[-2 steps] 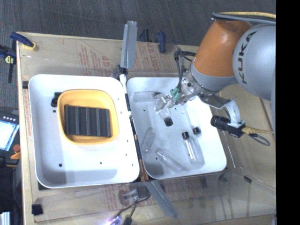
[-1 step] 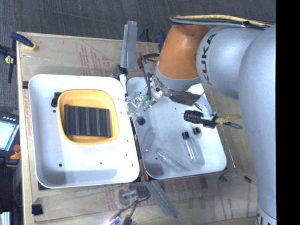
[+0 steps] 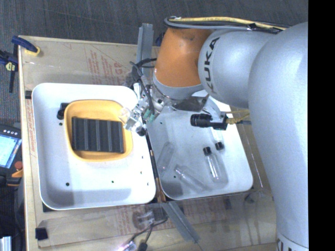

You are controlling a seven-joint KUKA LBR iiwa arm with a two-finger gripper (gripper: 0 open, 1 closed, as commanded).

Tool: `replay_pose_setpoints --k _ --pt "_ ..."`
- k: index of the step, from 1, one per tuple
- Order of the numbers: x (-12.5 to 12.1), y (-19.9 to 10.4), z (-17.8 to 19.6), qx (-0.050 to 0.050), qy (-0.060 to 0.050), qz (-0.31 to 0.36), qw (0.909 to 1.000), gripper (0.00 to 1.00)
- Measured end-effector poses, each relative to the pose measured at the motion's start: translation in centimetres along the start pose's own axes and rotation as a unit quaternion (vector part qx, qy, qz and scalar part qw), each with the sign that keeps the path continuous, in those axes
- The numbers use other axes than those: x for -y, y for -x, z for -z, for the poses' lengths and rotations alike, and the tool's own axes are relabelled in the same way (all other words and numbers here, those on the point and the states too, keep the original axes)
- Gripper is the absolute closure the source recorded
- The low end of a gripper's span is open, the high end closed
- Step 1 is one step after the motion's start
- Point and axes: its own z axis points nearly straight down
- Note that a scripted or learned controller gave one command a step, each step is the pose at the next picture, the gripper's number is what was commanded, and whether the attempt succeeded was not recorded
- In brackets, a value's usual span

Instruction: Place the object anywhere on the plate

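A yellow plate (image 3: 97,107) with a dark ridged insert (image 3: 98,135) lies in the left bin (image 3: 78,192). My gripper (image 3: 134,117) hangs over the plate's right rim, near the wall between the two bins. Something clear and glassy (image 3: 127,113) shows at its tip, with a small black piece (image 3: 140,131) just below; whether this is a held vial is unclear. Several clear vials lie in the right bin (image 3: 241,177): one with a black cap (image 3: 212,166), and two pale ones (image 3: 165,156) (image 3: 187,174) nearer the front left.
A loose black cap (image 3: 219,146) lies in the right bin. A black cylinder (image 3: 205,120) on the wrist juts over that bin. The grey arm (image 3: 272,114) covers the right side. A blue clamp (image 3: 26,45) sits at the bench's far-left corner.
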Motion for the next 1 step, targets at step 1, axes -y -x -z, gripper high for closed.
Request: replay_pose_setpoints --k 1 --pt "0.02 0.02 0.01 0.000 0.000 0.000 1.0000 0.00"
